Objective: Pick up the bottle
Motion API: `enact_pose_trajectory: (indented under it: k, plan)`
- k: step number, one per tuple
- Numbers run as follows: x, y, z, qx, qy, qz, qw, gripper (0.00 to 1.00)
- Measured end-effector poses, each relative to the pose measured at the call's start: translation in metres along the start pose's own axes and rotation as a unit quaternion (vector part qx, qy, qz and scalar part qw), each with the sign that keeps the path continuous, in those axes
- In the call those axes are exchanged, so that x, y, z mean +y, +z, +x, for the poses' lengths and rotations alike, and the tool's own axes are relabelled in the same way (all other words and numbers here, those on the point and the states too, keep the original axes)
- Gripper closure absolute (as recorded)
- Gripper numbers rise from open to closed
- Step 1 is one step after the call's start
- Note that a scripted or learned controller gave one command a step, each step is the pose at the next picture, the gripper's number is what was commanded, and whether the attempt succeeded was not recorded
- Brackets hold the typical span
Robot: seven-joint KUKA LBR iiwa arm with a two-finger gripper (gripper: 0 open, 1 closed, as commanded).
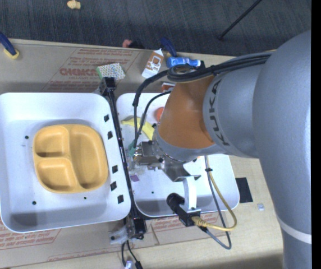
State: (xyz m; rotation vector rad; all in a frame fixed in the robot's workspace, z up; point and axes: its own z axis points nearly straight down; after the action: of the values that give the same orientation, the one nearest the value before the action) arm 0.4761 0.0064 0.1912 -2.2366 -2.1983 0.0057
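My arm's orange band and grey wrist [191, 114] hang low over the right bin [228, 189] and cover most of what lies in it. The gripper [145, 154] reaches down at the bin's left side, close to the wall between the two bins. At the arm's left edge, small parts of objects peek out: something yellow [133, 122], a red-orange patch [159, 114] and a bit of green [132, 148]. I cannot tell which of these, if any, is the bottle.
A yellow divided plate [70, 156] lies in the left bin [9, 122]. A black cable [118, 144] runs along the wall between the bins. A yellow cable [219, 212] loops over the right bin's front edge. Blue clamps [6, 43] hold the cardboard at the back.
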Motion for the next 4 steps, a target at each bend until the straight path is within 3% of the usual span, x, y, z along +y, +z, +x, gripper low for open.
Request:
enact_pose_trajectory:
  k: [1, 2, 3, 4]
  plan:
    - [-0.001, 0.0, 0.057, -0.001, -0.078, -0.001, 0.9969, 1.0]
    - [0.0, 0.0, -0.034, -0.001, -0.32, 0.0, 0.9476, 1.0]
    - [0.001, -0.07, -0.035, -0.002, -0.286, -0.003, 0.9582, 1.0]
    - [0.0, -0.064, 0.005, -0.001, -0.364, -0.001, 0.9315, 1.0]
